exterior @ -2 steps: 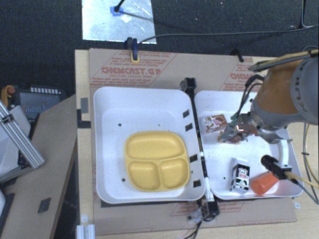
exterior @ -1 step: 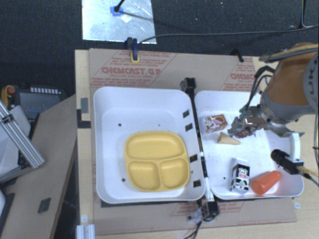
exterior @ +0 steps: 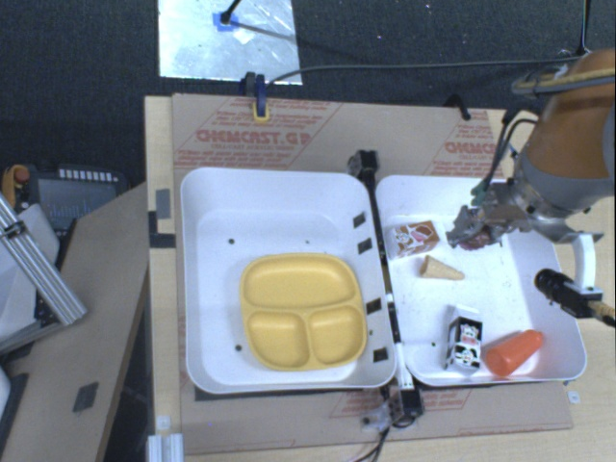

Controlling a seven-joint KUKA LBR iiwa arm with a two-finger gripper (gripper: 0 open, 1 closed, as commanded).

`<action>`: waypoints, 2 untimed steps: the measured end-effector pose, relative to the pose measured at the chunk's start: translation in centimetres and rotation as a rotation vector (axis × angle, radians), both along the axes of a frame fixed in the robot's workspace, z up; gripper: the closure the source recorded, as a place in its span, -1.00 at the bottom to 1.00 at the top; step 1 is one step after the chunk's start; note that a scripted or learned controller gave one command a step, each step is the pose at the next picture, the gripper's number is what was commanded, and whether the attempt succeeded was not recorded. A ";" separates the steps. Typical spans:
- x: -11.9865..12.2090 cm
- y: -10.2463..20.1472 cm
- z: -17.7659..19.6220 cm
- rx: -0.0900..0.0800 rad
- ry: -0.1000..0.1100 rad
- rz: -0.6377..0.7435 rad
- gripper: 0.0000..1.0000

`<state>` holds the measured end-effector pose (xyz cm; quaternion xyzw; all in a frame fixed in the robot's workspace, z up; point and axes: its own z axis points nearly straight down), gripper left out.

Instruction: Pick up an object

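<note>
Claw [exterior: 469, 231] state cannot be told as it is positioned low in the right bin [exterior: 568, 359], with the small printed packet [exterior: 414, 238] lying just beside it toward the left bin [exterior: 207, 287].

Even bright overhead light, soft shadows, glare on the foil sheet [exterior: 227, 24].

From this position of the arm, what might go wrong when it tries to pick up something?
The gripper hangs over the right bin, near its back, between things rather than over one, so it may close on nothing. The small carton and the wedge lie flat and low, so the fingers might slide off them. The milk carton and the carrot lie close together, so reaching for one could push the other.
</note>
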<state>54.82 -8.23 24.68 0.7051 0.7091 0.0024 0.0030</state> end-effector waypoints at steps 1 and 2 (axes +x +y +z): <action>-0.4 5.2 0.6 0.002 0.005 0.005 1.00; -1.5 10.7 -0.2 0.003 0.008 0.005 1.00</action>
